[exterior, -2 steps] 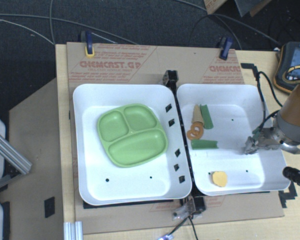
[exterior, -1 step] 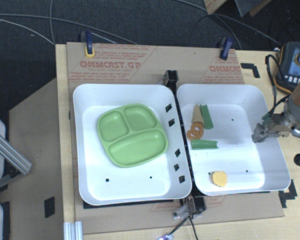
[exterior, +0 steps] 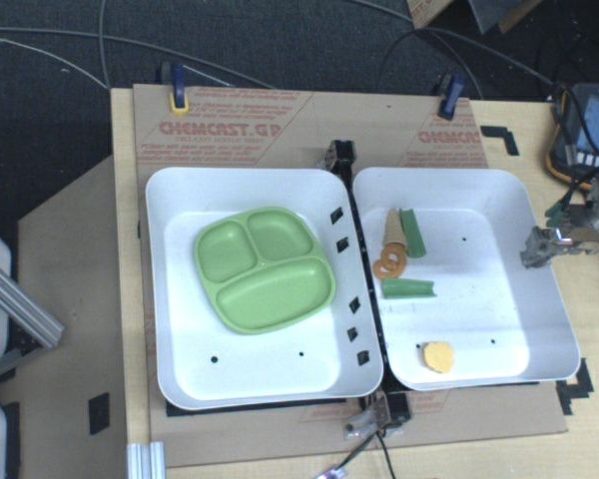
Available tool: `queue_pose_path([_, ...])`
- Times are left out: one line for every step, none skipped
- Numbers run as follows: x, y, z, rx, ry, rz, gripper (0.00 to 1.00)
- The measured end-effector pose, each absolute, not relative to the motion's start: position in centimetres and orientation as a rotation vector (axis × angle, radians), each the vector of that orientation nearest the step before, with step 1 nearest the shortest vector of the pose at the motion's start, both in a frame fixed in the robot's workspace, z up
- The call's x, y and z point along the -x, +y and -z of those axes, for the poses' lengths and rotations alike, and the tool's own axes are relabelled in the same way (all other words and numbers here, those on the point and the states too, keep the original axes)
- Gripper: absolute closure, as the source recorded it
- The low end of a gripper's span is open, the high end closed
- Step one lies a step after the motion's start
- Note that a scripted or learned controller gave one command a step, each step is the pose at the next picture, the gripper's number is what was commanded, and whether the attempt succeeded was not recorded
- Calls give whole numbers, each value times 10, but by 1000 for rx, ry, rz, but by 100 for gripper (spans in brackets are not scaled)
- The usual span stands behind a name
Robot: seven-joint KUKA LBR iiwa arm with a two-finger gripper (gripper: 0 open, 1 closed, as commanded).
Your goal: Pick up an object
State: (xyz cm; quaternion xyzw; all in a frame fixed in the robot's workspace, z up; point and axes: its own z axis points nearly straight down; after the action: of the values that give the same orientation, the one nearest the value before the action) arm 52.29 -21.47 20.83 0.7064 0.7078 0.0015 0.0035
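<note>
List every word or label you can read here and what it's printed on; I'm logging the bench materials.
"CHEMCAST GP", red print on the brown sheet behind the left bin.
The same red print repeats on the sheet behind the right bin, around, but is cut off and blurred there.
Smaller red lines under each logo are too small to read.
No readable text on the green plate or the bins.

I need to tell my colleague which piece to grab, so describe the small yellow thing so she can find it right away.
Look in the right bin, at its near edge. The yellow piece lies there by itself, apart from the green sticks and orange ring clustered by the divider. It is the only yellow, rounded item.
</note>
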Motion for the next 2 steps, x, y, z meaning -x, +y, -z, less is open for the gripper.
queue_pose_path([-520,-163,-203,-2218,2231,-2,100])
queue_pose_path([-517,-118,-204,-2219,2229,-1,100])
